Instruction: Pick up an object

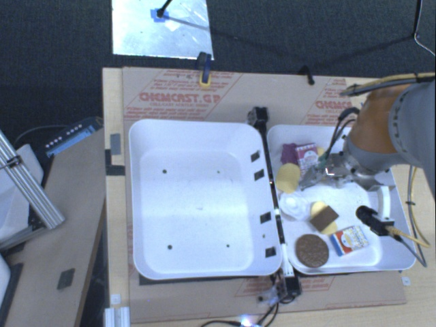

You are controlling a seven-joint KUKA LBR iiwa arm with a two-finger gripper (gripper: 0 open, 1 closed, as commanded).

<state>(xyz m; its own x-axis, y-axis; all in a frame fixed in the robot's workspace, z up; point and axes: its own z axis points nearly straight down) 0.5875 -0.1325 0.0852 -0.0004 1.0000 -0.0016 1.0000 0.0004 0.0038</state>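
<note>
- Gripper point(315, 174) is hanging low over the upper half of the right bin point(344, 196). Cannot tell if it is released or clenched, and nothing is visibly sitting in its grasp.
- Grey arm point(409, 131) with the orange band is reaching in from 3 o'clock.
- Yellow round piece point(288, 177) is lying just beside the gripper at its 9 o'clock, against the bin's left wall.
- Red-and-white packet point(308, 154) is lying near the gripper at 11 o'clock. It has print on it, too small to read.
- Purple item point(291, 152) is touching that packet's left side, at the bin's 11 o'clock.
- White lump point(294, 205) is sitting at 7 o'clock from the gripper.
- Brown block point(324, 216) is resting on something yellow at the gripper's 6 o'clock, just right of the white lump.
- Brown disc point(313, 249) is lying at the bin's 7 o'clock, near the front rim.
- Red, white and blue packet point(351, 239) is lying just right of the disc. Its label is not legible.
- Left bin point(197, 196) is sitting side by side with the right bin, at its 9 o'clock.
- Board point(180, 97) under both bins is showing red print reading "CHEMCAST GP". The same print is repeating at 1 o'clock, partly covered.
- Yellow clamp point(204, 73) is gripping the board's far edge at 12 o'clock.
- Shiny sheet point(162, 18) is lying beyond the board at 12 o'clock.
</note>
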